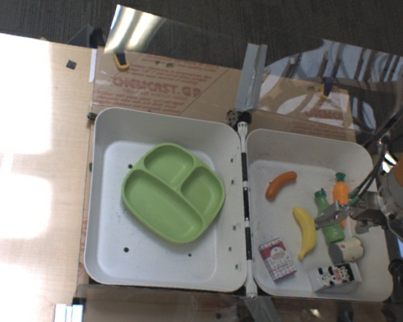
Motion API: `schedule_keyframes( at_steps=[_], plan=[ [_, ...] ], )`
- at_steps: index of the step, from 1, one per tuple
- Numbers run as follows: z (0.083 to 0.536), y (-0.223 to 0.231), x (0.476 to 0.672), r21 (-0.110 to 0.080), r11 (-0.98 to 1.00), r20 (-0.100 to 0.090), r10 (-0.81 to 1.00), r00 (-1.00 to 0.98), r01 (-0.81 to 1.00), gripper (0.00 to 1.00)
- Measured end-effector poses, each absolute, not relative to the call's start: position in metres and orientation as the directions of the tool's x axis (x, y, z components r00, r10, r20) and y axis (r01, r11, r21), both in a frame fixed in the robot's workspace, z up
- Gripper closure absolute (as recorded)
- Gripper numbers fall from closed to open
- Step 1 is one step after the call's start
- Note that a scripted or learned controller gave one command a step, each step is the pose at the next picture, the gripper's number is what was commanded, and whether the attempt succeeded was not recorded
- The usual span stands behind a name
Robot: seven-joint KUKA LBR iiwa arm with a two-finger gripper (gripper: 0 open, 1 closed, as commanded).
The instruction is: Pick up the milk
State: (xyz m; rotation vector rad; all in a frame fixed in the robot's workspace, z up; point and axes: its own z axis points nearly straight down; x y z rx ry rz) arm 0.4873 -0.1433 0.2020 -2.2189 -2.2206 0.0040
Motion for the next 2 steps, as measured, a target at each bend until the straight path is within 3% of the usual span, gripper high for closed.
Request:
schedule_keyframes(
  at_steps=[1,2],
  plan=[
    [0.199,-0.155,0.516,-0.001,0.216,-0.001,0.976,-0.216,0.976,0.00],
    [0.111,-0.221,0.488,-0.002,0.266,0.003,0.964,-0.266,0.964,0.00]
  ],
)
